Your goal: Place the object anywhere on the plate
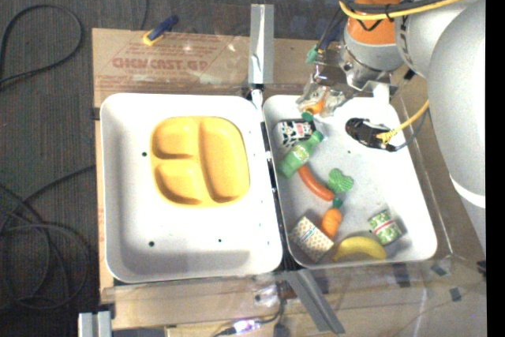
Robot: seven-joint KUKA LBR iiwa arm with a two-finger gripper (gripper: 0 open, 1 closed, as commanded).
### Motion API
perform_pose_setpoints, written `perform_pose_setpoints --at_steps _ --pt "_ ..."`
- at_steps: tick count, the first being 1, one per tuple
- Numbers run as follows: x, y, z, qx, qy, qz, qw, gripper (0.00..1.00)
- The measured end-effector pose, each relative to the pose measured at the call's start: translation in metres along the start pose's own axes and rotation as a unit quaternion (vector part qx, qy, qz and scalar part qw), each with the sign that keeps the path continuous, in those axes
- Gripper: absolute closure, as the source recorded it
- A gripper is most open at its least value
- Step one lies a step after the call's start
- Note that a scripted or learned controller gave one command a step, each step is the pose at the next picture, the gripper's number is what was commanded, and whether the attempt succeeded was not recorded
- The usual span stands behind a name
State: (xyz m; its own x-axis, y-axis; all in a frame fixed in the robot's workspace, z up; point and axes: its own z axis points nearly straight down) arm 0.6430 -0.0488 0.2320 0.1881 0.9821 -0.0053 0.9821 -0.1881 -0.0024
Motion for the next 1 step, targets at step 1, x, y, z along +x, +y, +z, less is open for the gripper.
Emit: perform_pose_setpoints --at_steps 1 --pt "0.0591 -0.0563 0.0062 0.000 0.002 -0.126 0.9920 1.00"
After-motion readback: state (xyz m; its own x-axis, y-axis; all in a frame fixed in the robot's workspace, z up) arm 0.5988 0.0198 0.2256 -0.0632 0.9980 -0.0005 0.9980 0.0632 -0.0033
